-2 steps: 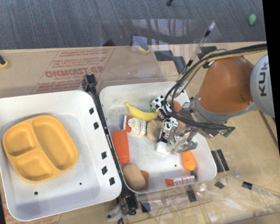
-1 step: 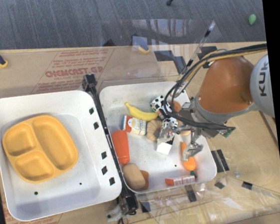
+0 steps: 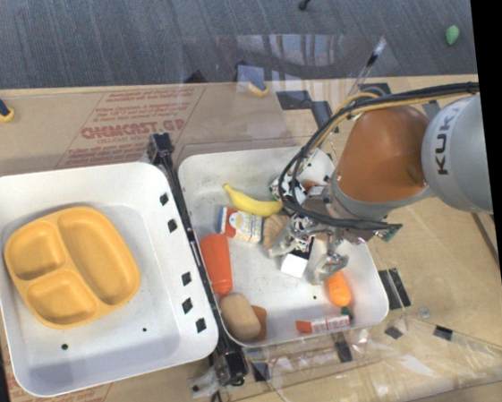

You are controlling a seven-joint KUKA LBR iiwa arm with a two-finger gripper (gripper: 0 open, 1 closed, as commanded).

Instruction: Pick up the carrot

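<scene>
A long orange carrot [image 3: 217,262] lies lengthwise along the left wall of the right bin [image 3: 371,303]. A short orange piece with a green end [image 3: 339,290], also carrot-like, lies near the bin's front right corner. My gripper [image 3: 326,261] hangs under the grey and orange wrist, just above and behind that short piece and far to the right of the long carrot. Nothing can be seen held in it.
The right bin also holds a banana [image 3: 253,201], a small carton [image 3: 241,225], a white block [image 3: 293,266], a potato [image 3: 240,317] and a red and white bar [image 3: 324,324]. In the left bin [image 3: 35,364] sits a yellow divided tray [image 3: 69,264].
</scene>
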